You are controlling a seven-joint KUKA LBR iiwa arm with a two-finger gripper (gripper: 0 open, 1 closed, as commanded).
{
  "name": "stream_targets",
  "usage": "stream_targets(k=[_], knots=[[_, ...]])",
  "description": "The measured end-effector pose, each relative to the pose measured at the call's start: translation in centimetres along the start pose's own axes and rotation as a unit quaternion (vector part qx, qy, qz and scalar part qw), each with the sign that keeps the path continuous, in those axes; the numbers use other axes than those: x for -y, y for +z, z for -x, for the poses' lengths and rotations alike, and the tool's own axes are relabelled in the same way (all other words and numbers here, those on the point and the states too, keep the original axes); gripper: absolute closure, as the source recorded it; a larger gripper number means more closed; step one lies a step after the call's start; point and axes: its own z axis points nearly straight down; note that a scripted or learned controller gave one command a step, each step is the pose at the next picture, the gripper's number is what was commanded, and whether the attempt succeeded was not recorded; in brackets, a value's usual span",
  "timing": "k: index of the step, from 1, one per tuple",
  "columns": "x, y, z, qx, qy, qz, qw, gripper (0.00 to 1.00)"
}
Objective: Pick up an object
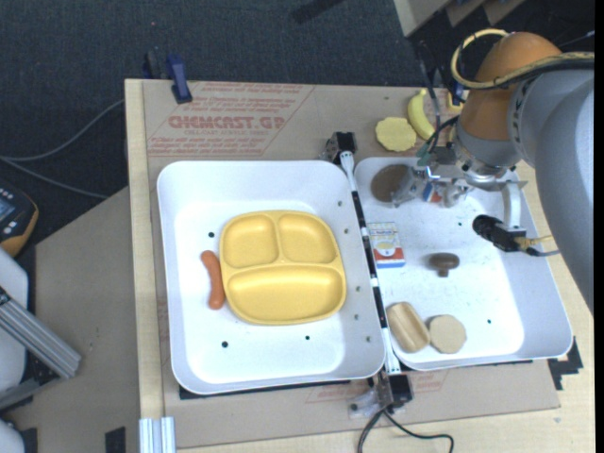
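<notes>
The gripper (436, 185) is seen low over the far edge of the right bin (528, 324); whether it is spread or closed cannot be told. A brown disc (386, 183) lies just beside it in the far left corner. A small carton (385, 244) rests against the left wall. A yellow tray (281, 266) and a sausage (213, 279) are seen in the left bin (189, 196).

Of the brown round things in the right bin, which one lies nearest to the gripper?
The dark brown disc at the bin's far left corner, just left of the gripper. The small brown knob sits mid-bin; the two tan pieces lie at the near edge.
</notes>
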Motion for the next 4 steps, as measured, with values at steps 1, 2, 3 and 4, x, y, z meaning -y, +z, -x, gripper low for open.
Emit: stream_targets(k=[1, 2, 3, 4], knots=[[0.4, 0.5, 6.2, -0.011, -0.001, -0.01, 0.9999, 0.0], [-0.1, 0.0, 2.9, -0.002, -0.001, 0.003, 1.0, 0.0], [0.2, 0.3, 9.0, -0.017, 0.0, -0.008, 0.9998, 0.0], [0.0, 0.0, -0.2, -0.003, -0.003, 0.001, 1.0, 0.0]])
